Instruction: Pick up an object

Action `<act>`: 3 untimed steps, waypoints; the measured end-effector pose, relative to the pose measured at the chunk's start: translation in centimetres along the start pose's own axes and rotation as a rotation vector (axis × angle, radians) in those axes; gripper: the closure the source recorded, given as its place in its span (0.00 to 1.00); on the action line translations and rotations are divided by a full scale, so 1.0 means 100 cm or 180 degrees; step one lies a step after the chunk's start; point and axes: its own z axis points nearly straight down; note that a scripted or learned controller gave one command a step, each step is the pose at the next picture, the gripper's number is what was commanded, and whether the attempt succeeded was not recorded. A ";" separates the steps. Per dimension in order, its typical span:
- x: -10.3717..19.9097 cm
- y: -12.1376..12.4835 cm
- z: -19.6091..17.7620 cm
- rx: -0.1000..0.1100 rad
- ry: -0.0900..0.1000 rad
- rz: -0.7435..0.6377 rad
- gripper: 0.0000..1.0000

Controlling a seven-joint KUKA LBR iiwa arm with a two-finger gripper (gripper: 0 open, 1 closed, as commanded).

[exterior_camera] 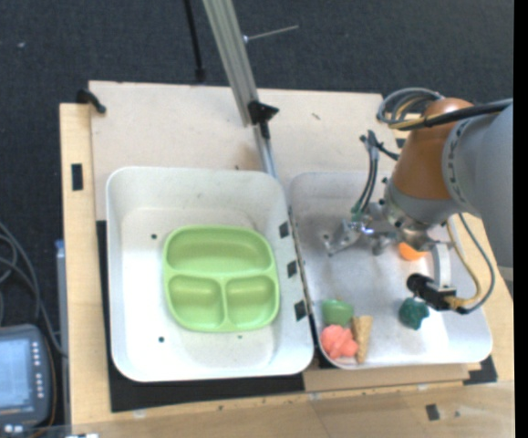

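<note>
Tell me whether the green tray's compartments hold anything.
Empty: all three compartments of the green tray, in the left bin, show bare green plastic.

This is a robotics lab or test cell rather than any home or shop. A plain wooden bench [181, 117] stands on dark carpet [81, 26], bearing two shallow white bins [122, 245] side by side, fixed in place with small black clips. An aluminium extrusion post [232, 48] rises from the bench's far edge between the bins. A grey industrial arm [469, 167] with an orange band and looped cables reaches in over the right bin. At the lower left corner, off the bench, lies what looks like a handheld control pendant [4, 377] with a screen, its cable trailing across the carpet.
</note>
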 end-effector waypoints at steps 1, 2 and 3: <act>-0.001 0.002 -0.015 -0.0026 -0.0001 0.0018 1.00; -0.002 0.001 -0.079 -0.0038 -0.0003 -0.0001 1.00; -0.004 0.003 -0.134 -0.0039 -0.0004 -0.0014 1.00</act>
